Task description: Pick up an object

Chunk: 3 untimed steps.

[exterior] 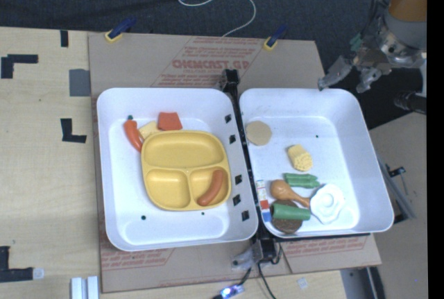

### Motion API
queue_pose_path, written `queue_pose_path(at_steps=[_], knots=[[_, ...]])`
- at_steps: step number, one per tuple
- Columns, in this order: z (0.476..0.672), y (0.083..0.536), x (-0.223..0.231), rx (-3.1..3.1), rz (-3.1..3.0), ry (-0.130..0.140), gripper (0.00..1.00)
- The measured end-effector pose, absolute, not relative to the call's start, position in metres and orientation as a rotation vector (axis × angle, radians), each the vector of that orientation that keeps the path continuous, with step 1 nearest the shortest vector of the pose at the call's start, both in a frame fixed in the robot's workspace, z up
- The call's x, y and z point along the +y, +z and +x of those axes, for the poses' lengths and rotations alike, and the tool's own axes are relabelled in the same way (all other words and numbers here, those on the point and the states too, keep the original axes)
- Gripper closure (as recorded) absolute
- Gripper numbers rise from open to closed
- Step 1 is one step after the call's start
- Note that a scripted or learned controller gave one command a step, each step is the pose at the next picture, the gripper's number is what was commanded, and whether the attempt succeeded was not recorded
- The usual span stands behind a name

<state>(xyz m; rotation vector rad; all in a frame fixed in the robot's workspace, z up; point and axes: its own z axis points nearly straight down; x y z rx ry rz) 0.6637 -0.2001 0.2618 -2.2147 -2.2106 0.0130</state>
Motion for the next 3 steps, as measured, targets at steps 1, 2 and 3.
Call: queue_pose_path(at_steps=[1,2,3], knots=[[0.666,0.271,-0.2,-2.223,-2.22,0.002,0.0],[0.673,0.215,-0.206,-2.221,-2.217,0.007,0.0],[0.679,0.168,-0.205,-2.222,-2.215,0.007,0.0]])
